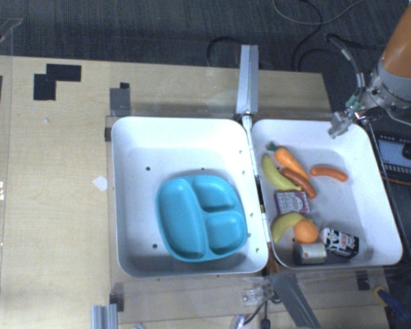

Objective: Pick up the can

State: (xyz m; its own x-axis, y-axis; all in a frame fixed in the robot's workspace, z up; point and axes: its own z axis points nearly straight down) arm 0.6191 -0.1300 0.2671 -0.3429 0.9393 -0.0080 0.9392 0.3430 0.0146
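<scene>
White bins, two of them, sit side by side on the pale wooden surface (55, 184), and we're looking down at them at a slant. Our left bin (133, 149) holds a blue divided tray (200, 216) with three compartments, lying toward the near side.

Our right bin (380, 190) is where the clutter is. The can (309, 253) lies on its side in the near part of that bin, silvery, touching or just about touching a black-and-white carton (341, 242) on its right. Right behind the can is an orange (305, 232), tucked against a yellow-green banana-ish fruit (285, 223). Further back we've got a small purple packet (292, 201), a second banana (276, 175), a carrot (288, 160) with a green top, and two sausages: one (299, 183) next to the carrot, the other (328, 173) off by itself toward the right.

Our gripper (340, 126) hangs over the far right corner of the right bin, well apart from the can, with the grey arm and its orange band (405, 43) coming in from the upper right. The fingers are too small and blurry here, so we can't tell how they stand. Nothing looks to be in them.

Some dark cables (308, 9) loop across the floor behind the surface.
</scene>
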